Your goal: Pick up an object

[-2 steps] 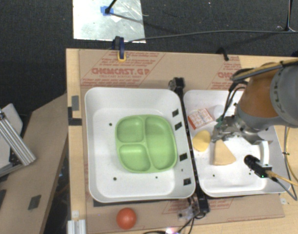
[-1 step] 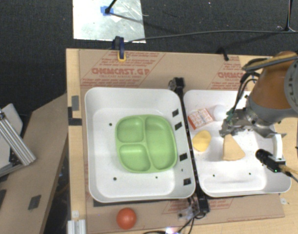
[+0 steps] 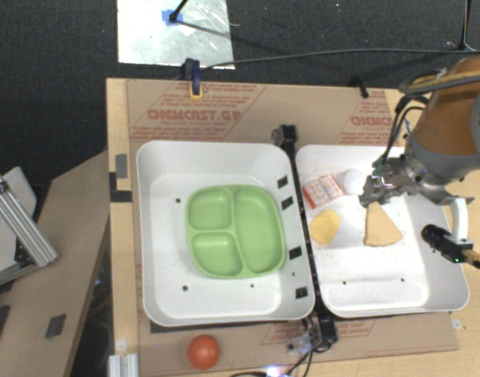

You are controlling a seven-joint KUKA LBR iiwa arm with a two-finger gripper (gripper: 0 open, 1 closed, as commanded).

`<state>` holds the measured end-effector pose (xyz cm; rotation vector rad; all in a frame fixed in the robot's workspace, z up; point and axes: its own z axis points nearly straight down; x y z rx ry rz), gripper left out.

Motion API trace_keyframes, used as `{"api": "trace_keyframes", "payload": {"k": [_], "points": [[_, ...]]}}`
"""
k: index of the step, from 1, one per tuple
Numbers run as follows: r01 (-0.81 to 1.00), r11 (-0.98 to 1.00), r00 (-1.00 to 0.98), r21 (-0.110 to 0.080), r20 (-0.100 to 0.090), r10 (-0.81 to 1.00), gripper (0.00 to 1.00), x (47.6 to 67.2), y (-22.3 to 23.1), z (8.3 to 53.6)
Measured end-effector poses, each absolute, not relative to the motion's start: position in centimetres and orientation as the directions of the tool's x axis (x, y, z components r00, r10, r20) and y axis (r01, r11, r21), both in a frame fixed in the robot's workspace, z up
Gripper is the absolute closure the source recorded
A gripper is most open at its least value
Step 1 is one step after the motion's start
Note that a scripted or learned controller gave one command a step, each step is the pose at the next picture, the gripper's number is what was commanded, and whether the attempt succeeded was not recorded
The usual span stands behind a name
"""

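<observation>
Grey arm low over the right bin point(image 3: 448, 293), nothing lifted yet.

White plastic bins sit side by side on a cardboard-coloured board printed "CHEMCAST GP" in red, once above the left bin point(image 3: 157, 234) and again, partly hidden, above the right one. The gripper point(image 3: 379, 190) hangs at the upper tip of a tan wedge point(image 3: 380, 229) that lies on the floor of the right bin, and whether it is spread or closed cannot be told from this angle. Judging by that, the pick is at the reaching stage: the grasp and the lift are left. Near the wedge lie a yellow round piece point(image 3: 325, 227), a red-and-white packet point(image 3: 321, 190) whose print is too small to read, and a white ball point(image 3: 353, 180). A green divided tray point(image 3: 236, 231) rests in the left bin, and an orange ball point(image 3: 203, 351) sits on the board in front.
</observation>
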<state>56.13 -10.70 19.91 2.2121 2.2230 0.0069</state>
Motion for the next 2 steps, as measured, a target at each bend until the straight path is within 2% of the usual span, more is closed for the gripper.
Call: {"api": "trace_keyframes", "payload": {"k": [1,2], "points": [[1.0,0.005,-0.005,0.007,-0.001,1.0,1.0,57.0,-10.6,24.5],[1.0,0.01,-0.01,0.002,0.002,1.0,1.0,57.8,-4.7,25.1]]}}
